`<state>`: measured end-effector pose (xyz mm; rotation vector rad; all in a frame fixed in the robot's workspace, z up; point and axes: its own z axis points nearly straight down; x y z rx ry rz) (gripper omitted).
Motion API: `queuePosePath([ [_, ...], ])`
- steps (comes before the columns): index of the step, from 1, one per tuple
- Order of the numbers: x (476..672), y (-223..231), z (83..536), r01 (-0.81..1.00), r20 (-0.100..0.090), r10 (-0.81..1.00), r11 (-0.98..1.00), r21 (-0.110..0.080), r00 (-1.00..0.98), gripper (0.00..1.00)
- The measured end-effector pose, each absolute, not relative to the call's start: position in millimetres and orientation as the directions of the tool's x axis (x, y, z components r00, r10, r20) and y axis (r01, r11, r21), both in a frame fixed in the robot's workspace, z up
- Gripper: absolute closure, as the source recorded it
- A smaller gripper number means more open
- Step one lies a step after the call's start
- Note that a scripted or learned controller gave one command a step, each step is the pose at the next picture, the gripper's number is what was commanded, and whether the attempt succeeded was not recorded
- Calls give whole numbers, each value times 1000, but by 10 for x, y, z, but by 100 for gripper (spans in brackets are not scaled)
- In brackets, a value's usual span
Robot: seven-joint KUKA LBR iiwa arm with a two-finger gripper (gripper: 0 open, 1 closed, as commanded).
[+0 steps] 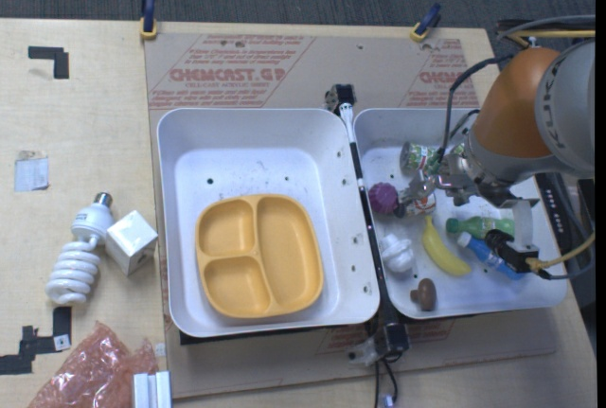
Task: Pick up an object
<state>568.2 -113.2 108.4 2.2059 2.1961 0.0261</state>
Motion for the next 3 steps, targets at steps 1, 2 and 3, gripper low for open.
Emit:
queuePosePath([
  [1,5721,-1094,1219,999,-3,1000,0,40,0,100],
  [2,5649,-1076,1112,1000,-3,1000,0,23,0,100],
  [3,5594,-1069,1032,1000,-1,1000,-1,6,1,0],
])
